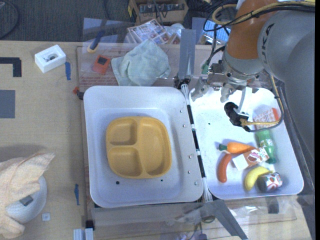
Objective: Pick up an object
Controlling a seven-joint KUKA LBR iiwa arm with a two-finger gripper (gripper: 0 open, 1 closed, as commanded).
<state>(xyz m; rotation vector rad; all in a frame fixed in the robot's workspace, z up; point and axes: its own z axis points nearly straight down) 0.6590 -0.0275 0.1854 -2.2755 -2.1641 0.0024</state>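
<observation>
Nearest you on the left, a beige cloth point(22, 171) lies on the wooden desk point(40, 119), draped over a pale rounded thing point(25, 206). Further back on the desk you see a small white box point(50, 58), then a pale green cloth point(142, 64) bunched behind the bins with a small orange item point(101, 63) to its left. Beyond the desk's far edge the floor is dark, and a cardboard box point(157, 4) with cables sits there.

The left bin point(100, 104) holds a yellow divided plate point(138, 146), lying flat near its middle.

In the right bin point(210, 119) your pickable objects cluster at the near right. Closest are a round red-and-white toy point(272, 182) and a banana point(254, 176) touching it. Just past them lie an orange-red sausage point(223, 167), a red-and-white packet point(257, 156), a carrot point(239, 147) and a green bottle point(266, 145). An orange-and-white packet point(265, 115) lies further back.

The end effector point(234, 95) hangs over the far part of the right bin, apart from the cluster. You cannot tell how far it is open, and nothing shows in its grasp.
</observation>
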